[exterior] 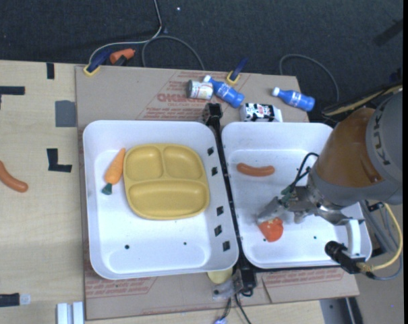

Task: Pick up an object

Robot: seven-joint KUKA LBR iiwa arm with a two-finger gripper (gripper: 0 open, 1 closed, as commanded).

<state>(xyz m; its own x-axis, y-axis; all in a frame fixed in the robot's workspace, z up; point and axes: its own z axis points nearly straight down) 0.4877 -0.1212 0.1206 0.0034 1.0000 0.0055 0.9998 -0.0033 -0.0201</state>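
Bins are set side by side on the bench: the left bin (96, 181) carries a yellow divided plate (166, 181) at its middle and a toy carrot (114, 167) by its left wall. In the right bin (284, 135), a toy sausage (255, 170) lies towards the far left corner, and a red-orange object (272, 230) sits near the front edge. The gripper (274, 212) is lowered just above and touching that object; whether its fingers are spread or pinching cannot be told. A second sausage (10, 176) lies on the bench's left edge.
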